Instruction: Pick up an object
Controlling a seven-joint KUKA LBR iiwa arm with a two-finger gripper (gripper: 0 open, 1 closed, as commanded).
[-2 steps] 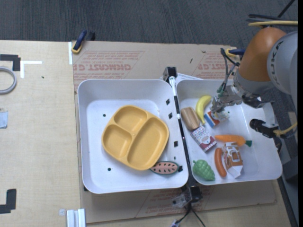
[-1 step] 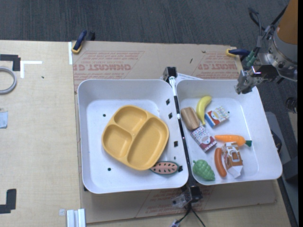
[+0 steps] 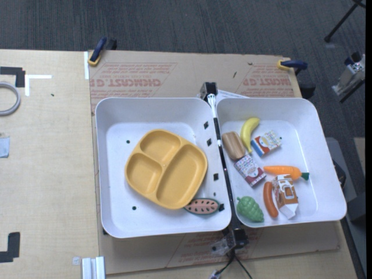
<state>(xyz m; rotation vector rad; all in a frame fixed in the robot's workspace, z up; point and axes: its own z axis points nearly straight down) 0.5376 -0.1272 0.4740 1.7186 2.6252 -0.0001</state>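
Two shallow white bins point(image 3: 107, 156) of smooth plastic with rounded corners, side by side on brown cardboard point(image 3: 139, 77) printed in red, the lettering upside down and too blurred to read surely. In the left bin, a glossy yellow plate point(image 3: 167, 168) with three compartments, tilted in plan, and touching its near edge a flat watermelon slice point(image 3: 203, 206). In the right bin, well clustered: curved yellow banana point(image 3: 250, 131), tan bread roll point(image 3: 233, 145), small printed carton point(image 3: 267, 143), red-and-white packet point(image 3: 250, 170), orange carrot point(image 3: 283, 171), red sausage point(image 3: 268, 199), orange-and-white carton point(image 3: 286, 193), bumpy green fruit point(image 3: 250, 209). Package print too small to read. At the upper right, beyond the bins over dark floor, pale grey gripper point(image 3: 351, 74), tilted; apart or together, cannot tell.
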